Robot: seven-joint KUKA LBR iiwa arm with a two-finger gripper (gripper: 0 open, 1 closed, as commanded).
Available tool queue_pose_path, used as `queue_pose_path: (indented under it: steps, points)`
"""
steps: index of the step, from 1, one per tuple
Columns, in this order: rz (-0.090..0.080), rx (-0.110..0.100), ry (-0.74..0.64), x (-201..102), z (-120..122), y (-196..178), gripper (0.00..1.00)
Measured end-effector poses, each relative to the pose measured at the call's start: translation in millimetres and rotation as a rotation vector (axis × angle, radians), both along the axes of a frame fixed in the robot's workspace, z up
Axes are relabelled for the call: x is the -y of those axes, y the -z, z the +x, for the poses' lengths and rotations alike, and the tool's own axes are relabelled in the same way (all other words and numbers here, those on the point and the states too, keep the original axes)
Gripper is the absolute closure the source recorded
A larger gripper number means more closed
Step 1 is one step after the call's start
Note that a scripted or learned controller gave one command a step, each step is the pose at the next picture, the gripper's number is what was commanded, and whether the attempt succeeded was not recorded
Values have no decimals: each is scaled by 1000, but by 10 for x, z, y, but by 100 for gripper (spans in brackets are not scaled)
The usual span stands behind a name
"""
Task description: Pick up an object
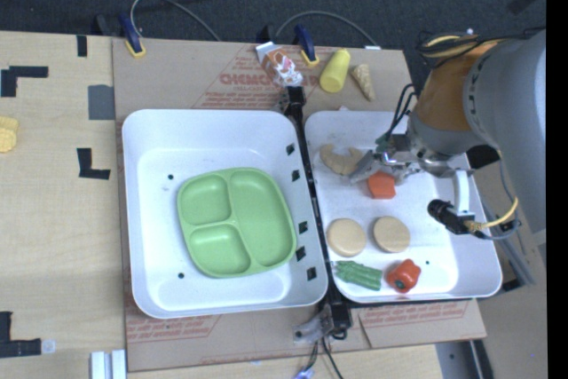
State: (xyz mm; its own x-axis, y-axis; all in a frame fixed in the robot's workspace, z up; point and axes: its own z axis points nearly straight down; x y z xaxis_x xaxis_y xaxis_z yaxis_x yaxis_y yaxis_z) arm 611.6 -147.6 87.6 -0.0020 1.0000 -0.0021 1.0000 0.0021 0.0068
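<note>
Metal gripper [380,166] parted, just above orange block [382,185], not holding.

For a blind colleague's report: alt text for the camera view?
The gripper hangs low over the right bin, just above an orange block, among small food toys. The left bin holds a green divided plate.

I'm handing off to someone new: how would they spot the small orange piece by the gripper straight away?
Start at the right-hand white bin, the one without the green plate. In its upper half, just below the gripper, lies the small orange block. It is the bin's one orange thing; the two round tan discs sit lower.
</note>
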Motion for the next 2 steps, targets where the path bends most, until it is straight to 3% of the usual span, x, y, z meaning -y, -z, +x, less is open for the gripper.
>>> queue_pose_path:
  steps: [1,2]
  points:
    - [-1,-1,0,3,-2,-101,100]
    - [2,-6,-1,-667,134,-972,100]
